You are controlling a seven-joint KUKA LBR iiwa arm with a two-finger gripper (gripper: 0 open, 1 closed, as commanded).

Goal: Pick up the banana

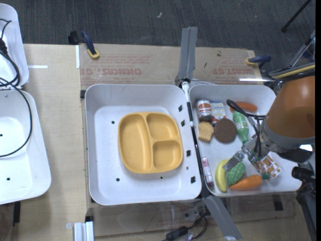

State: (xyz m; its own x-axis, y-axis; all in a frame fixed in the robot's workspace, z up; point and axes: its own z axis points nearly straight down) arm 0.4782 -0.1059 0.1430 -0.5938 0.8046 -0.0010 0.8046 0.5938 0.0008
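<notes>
The two-finger metal gripper [234,161], its state indiscernible, hovered beside the curved yellow banana [220,175] in the right white bin [226,89].

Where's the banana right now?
The banana lies in the right bin, near its front left corner, beside the green vegetable and the carrot.
</notes>
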